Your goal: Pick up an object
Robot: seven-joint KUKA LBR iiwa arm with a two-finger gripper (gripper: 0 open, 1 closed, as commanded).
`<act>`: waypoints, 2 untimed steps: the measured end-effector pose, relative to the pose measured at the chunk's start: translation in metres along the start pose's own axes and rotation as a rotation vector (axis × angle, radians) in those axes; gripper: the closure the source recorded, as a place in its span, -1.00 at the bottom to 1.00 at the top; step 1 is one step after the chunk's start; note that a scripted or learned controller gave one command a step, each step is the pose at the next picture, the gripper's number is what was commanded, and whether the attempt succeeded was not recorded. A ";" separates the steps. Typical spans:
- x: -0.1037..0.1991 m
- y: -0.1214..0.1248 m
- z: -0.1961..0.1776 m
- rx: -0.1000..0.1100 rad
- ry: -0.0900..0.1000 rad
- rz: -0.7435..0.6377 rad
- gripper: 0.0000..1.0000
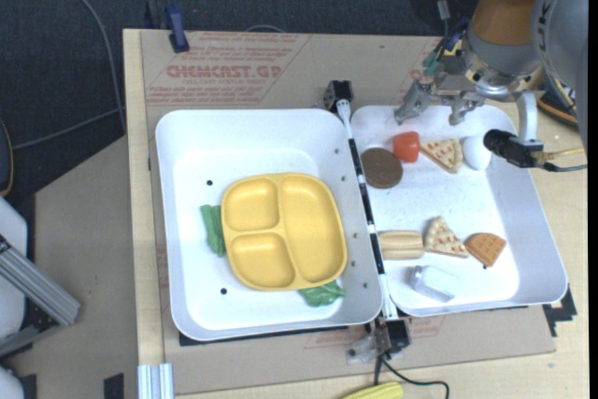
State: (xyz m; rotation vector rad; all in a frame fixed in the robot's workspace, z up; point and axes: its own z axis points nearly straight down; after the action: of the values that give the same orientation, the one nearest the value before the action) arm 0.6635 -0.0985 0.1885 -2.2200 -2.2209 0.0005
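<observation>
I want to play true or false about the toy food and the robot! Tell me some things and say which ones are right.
1. The yellow plate sits in the left bin. True.
2. The robot's hand is holding the red block. False: the hand hangs open above the far edge of the right bin, with nothing between its fingers.
3. The brown round cookie lies beside the red block. True.
4. The yellow plate has food in its sections. False: all three sections are bare; green leaves only peek out from under it.
5. The waffle piece is in the left bin. False: it lies in the right bin.
</observation>
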 end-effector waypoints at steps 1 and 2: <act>0.001 -0.050 0.079 0.000 0.000 0.001 -1.00; 0.002 0.004 0.101 0.001 0.000 0.001 -1.00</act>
State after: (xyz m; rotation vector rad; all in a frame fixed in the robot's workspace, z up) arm 0.6672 -0.0965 0.0875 -2.2206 -2.2197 0.0010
